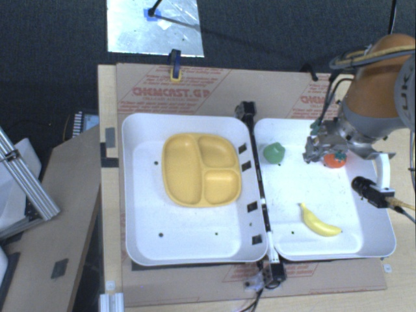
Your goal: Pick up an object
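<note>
In the right bin point(338, 239), a green round object point(274, 153) lies near the upper left, a yellow banana point(320, 222) lies toward the front, and an orange-red round object point(335, 160) sits at the upper right. My gripper point(316, 149) hangs over the upper right part of this bin, just left of the orange-red object and partly covering it. Nothing shows between its fingers.
The left bin point(146, 233) holds a yellow divided plate point(200, 169). A black hinge strip point(255, 187) runs between the two bins. Cardboard lies under both bins, with a yellow clamp point(175, 65) at the back edge.
</note>
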You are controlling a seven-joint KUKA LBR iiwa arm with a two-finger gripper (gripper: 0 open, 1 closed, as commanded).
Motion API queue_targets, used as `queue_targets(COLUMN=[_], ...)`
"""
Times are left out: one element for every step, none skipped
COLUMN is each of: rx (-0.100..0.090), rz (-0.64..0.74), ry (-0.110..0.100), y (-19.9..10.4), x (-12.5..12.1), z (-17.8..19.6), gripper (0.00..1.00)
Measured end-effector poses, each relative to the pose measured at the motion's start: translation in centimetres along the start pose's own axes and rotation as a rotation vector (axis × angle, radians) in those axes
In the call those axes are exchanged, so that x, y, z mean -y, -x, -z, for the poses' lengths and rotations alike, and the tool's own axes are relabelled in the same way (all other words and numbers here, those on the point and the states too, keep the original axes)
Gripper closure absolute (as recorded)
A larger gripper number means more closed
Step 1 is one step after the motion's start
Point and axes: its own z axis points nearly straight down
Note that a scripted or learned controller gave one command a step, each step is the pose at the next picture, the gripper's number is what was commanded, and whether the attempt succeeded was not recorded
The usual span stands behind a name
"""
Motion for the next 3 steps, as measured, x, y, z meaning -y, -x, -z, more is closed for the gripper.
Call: queue_targets(rx=[-0.001,-0.003,-0.004], rz=[-0.001,0.005,0.007], ry=[-0.004,-0.006,-0.007], y=[0.0,-5.0,-11.4], x=[-0.1,-0.2,0.1], z=[1.9,2.6,1.9], gripper=[1.0,1.0,1.0])
